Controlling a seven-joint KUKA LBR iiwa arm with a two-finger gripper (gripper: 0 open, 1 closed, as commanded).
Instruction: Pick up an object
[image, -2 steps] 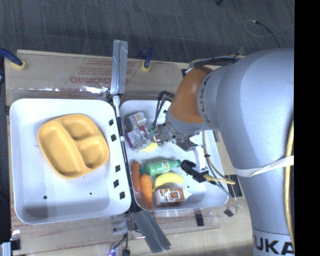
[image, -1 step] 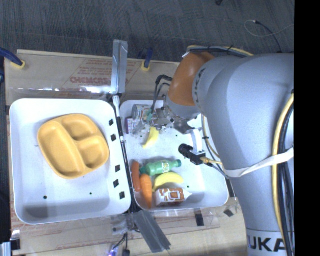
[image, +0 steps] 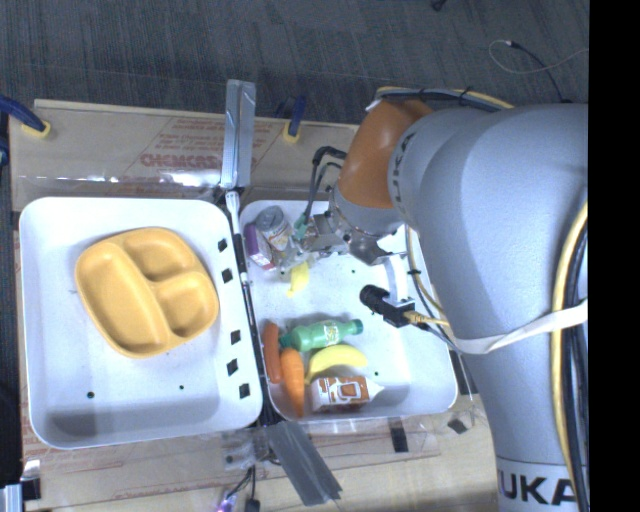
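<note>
The end effector (image: 305, 240) is seen low in the right bin (image: 425, 385), just beside a small can (image: 272, 236). A yellow piece (image: 298, 279) lies just below it. Its opening cannot be told.

A dark grey carpeted floor (image: 200, 40) ran across the top of the view, with a thin pale cable (image: 535, 60) looping over it at the upper right. Below it lay the bench, topped with a brown cardboard sheet (image: 150, 140) printed in faded red lettering. Blue clamps (image: 25, 115) gripped the sheet's far edge, one at the left corner and another (image: 293, 112) near the middle. The light was even and soft, casting only faint shadows.
</note>
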